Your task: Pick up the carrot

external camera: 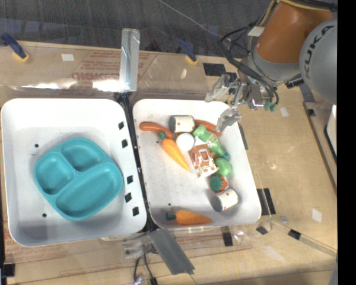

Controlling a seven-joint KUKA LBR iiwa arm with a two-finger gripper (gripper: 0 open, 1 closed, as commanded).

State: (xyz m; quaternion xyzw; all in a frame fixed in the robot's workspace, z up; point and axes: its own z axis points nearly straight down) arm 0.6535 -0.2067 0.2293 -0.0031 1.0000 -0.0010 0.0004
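**Pincer parked at bin corner, carrots not yet touched**

Bench carries two white bins. Right bin is the landmark. The left bin beside it holds a teal divided plate.

Arm comes in past the right bin's far right corner. The pincer hangs just over that corner, nothing visible in it; can't tell whether it's released or clenched, too small and cluttered.

There are several carrots in the right bin. The centre carrot lies in the middle, long axis diagonal, leafy end toward the far left. Another carrot lies along the near wall, roughly parallel to it.

My read: the centre carrot is the closer one, down and left of the pincer. It's crowded by a white can and a toy carton, so the wrist likely needs to square up across that diagonal.
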